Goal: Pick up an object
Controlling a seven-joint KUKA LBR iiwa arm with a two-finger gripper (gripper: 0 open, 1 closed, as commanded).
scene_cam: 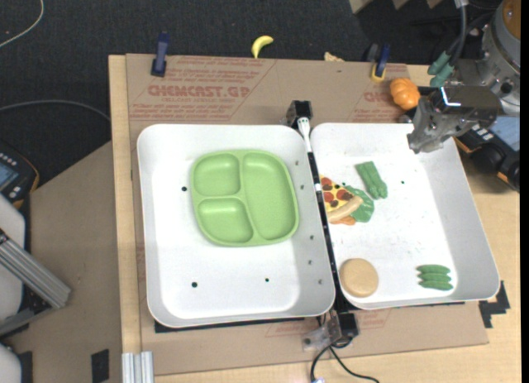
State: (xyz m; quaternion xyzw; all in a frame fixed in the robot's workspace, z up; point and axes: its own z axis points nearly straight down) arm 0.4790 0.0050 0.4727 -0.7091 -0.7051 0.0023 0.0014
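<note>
Gripper [427, 135] over right bin's [463, 208] far corner, jaw state unreadable; that bin has one pizza slice [340, 200], two green bean bunches [371, 179], one tan cookie [359, 277]; left bin [165, 282]: one green divided plate [245, 198].

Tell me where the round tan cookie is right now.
In the camera view, the round tan cookie lies in the right bin, at its near left corner, below the pizza slice and left of the green pea pod.

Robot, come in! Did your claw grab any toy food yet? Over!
Claw over right bin's far corner, nothing seen in it. Pizza, beans, cookie, peas lying loose. Nothing blocking.
</note>
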